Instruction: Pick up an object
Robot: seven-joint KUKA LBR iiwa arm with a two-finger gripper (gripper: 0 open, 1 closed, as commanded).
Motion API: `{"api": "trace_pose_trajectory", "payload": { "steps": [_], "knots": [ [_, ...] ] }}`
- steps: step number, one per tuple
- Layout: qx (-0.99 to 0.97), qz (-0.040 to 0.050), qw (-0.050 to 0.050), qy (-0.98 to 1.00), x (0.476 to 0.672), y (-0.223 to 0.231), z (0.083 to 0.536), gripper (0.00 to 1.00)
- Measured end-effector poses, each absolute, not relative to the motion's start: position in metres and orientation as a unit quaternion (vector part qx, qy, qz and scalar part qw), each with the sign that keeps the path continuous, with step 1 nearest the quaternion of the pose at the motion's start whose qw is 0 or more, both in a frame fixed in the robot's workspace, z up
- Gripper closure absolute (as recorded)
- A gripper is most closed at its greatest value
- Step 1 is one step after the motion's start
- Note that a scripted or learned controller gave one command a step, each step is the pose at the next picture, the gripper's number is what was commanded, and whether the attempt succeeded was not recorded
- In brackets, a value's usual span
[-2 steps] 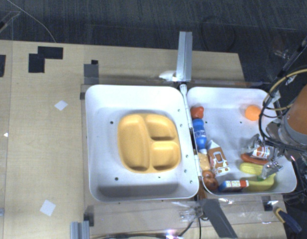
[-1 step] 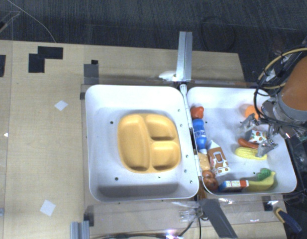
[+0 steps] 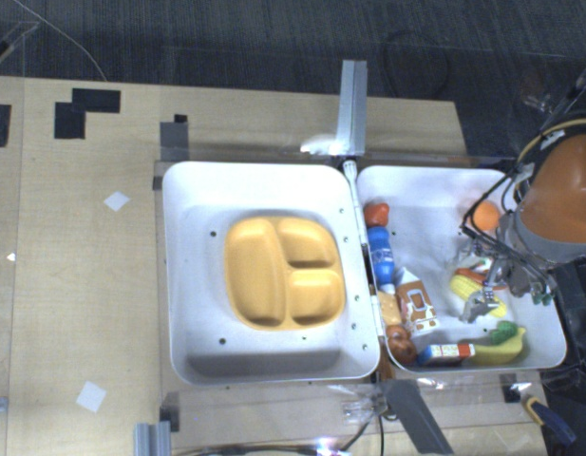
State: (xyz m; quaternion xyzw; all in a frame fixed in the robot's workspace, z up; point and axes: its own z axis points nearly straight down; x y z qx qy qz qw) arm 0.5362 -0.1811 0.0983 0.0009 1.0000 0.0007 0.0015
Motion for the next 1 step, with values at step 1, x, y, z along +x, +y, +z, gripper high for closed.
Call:
{"api": "trace_pose_trajectory", "payload": {
  "steps": [1],
  "knots": [
    [0.043, -0.0003, 0.002, 0.999, 0.4949, -0.2067, 0.1391, 0.0]
  ]
}}
